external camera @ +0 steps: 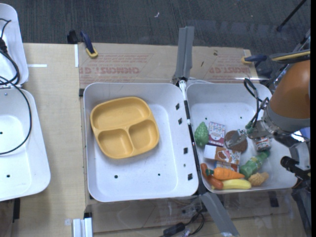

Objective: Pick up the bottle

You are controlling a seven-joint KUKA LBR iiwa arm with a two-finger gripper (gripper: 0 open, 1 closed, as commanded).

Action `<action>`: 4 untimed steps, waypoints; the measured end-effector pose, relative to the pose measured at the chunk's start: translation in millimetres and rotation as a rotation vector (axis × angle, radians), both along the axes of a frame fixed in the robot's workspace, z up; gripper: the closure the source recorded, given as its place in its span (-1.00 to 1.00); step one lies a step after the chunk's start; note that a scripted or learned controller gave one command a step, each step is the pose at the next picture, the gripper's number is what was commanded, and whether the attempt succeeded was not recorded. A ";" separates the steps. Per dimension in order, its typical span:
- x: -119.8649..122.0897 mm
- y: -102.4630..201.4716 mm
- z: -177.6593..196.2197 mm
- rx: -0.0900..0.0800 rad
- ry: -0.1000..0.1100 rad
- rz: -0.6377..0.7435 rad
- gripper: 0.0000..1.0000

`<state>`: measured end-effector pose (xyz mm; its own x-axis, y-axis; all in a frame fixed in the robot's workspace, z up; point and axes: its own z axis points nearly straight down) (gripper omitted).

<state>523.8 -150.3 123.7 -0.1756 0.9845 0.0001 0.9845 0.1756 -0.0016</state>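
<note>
A small green bottle [253, 165] lies on its side near the front right of the right bin [222, 95]. Just above it is a small clear container with a red label [262, 143]. My gripper [257, 132] hangs low over the bin's right side, right at that container and a little behind the green bottle. The grey wrist and orange band [296, 90] cover what is behind it.
The right bin also holds a green toy fruit [201, 134], a printed card box [217, 132], a brown round piece [237, 142], a carrot [227, 174], a banana [236, 184] and a biscuit-like piece [259, 178]. A yellow divided plate [124, 126] lies in the left bin [148, 181].
</note>
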 end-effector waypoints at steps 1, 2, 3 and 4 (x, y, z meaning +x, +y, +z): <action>-28.0 -26.6 -20.8 0.007 -0.038 0.119 -1.00; -31.4 -43.9 -29.7 0.034 -0.016 0.089 -1.00; -32.8 -43.2 -31.5 0.038 -0.009 0.037 -1.00; -38.3 -46.7 -14.5 0.037 0.005 0.016 -1.00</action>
<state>485.4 -197.0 109.3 -0.1915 0.9808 0.0378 0.9815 0.1916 0.0004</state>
